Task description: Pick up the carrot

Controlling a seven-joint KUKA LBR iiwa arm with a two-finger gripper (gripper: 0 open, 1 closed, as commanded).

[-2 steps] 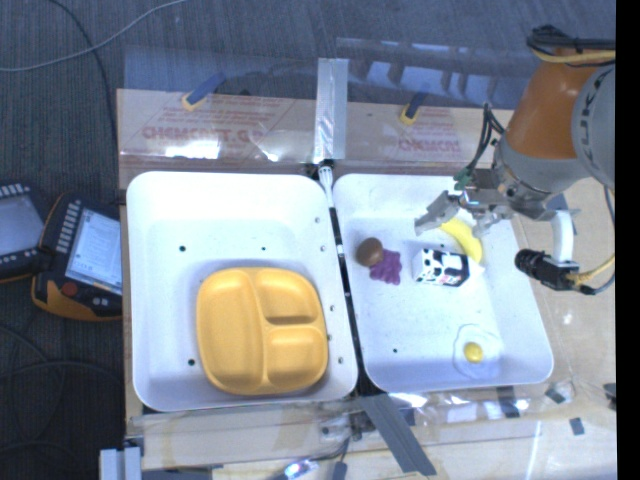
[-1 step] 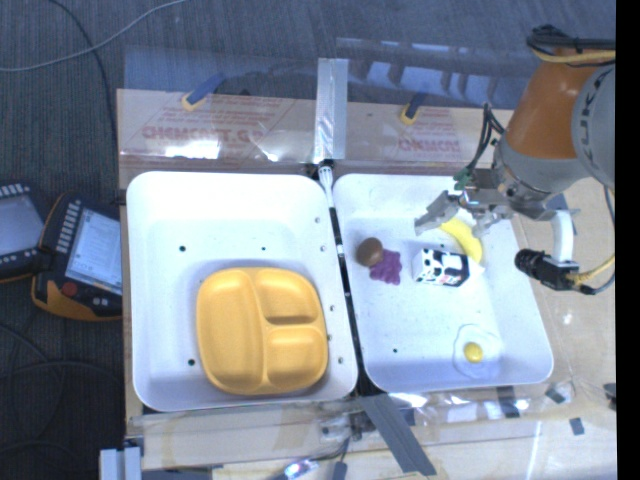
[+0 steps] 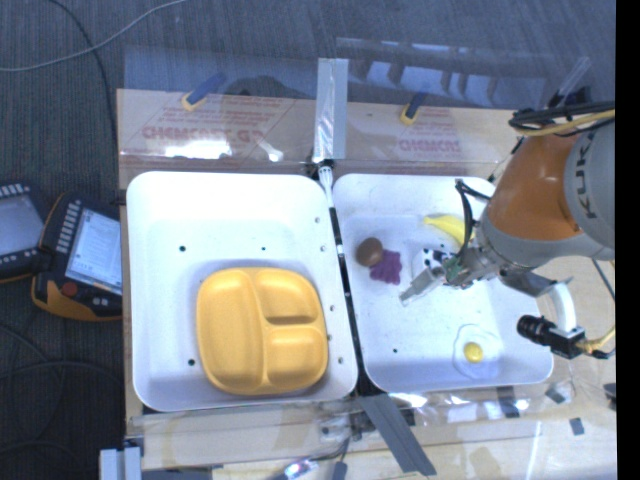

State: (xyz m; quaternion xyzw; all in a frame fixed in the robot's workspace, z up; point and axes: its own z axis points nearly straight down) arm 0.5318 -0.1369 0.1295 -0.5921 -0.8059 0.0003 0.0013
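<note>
My gripper [image 3: 424,276] hangs low over the middle of the right bin [image 3: 520,373], at the end of the grey and orange arm [image 3: 535,203] that reaches in from the right. Just left of it lie a purple bunch of grapes [image 3: 386,266] and a small brown round item [image 3: 369,249]. A yellow banana [image 3: 446,228] lies just behind the gripper, partly hidden by the wrist. Nothing shows between the gripper's tips.
A fried-egg toy [image 3: 472,350] lies near the right bin's front edge. The left bin [image 3: 160,218] holds a yellow divided tray [image 3: 262,328]. A pendant [image 3: 78,258] rests on the floor at the left.
</note>
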